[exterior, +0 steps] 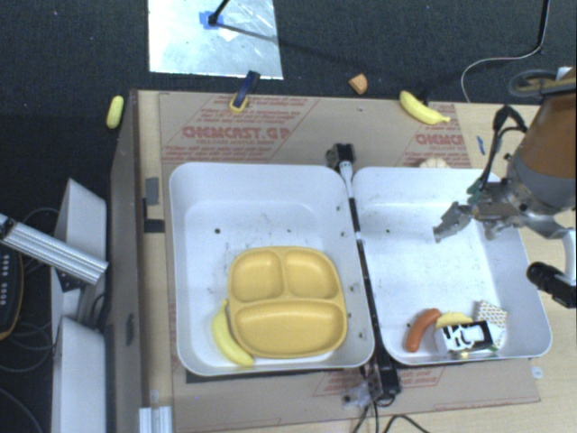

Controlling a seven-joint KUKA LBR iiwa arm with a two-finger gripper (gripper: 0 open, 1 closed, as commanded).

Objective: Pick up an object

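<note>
Right bin (397,197), smooth white plastic: hand (469,219) above its far right, fingers apart, gripping nothing. Glossy orange sausage (421,328) lies near edge, long axis slanting near-left to far-right, beside small printed box (469,336)

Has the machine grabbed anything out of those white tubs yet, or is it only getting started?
Nothing looks picked up yet. The pincer hangs over the upper part of the right bin with nothing visible in it, away from the hot dog and the black-and-white box at the bin's near edge. Reaching an object, gripping and lifting are all left.
</note>
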